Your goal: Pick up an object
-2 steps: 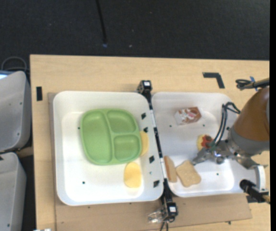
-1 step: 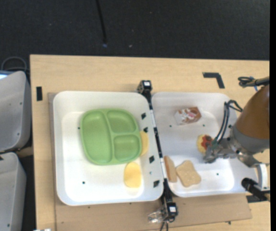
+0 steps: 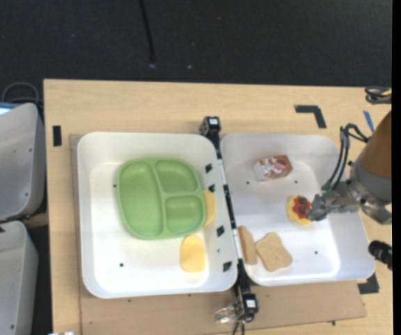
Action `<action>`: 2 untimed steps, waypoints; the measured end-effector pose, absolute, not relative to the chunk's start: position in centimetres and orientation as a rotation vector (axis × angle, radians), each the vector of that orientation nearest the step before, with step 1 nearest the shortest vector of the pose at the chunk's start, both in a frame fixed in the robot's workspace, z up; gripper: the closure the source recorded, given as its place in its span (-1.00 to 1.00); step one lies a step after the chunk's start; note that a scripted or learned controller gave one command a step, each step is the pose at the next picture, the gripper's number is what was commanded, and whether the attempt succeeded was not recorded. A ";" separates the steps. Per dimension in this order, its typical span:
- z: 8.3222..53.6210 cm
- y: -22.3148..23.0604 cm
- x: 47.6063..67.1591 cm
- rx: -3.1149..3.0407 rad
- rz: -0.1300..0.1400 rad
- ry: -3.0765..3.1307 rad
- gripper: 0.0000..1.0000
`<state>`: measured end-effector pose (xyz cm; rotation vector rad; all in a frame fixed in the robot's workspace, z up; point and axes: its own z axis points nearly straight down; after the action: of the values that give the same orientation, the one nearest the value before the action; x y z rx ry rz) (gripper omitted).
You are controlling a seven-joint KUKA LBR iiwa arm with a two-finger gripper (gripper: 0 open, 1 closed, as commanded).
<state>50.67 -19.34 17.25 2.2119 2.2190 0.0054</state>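
At centre right, the tool (image 3: 317, 210) touches a red-and-yellow toy (image 3: 300, 209); I cannot tell its grip, so it may slip sideways.

Robot lab, wooden bench (image 3: 151, 107) (two white bins (image 3: 96, 271))

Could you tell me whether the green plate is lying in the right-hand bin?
No, the green plate lies in the left bin, beside a yellow piece.

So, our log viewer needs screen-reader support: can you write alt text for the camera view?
The gripper sits low in the right bin at a red-and-yellow object, with toast nearby. The left bin holds a green divided tray.
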 end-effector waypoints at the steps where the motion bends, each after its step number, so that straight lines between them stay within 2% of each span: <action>1: 23.7 -19.5 51.0 2.212 0.005 2.219 1.00; 2: 23.5 -19.6 51.1 2.214 0.001 2.224 1.00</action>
<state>51.06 -19.59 23.51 2.2139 2.2243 0.0005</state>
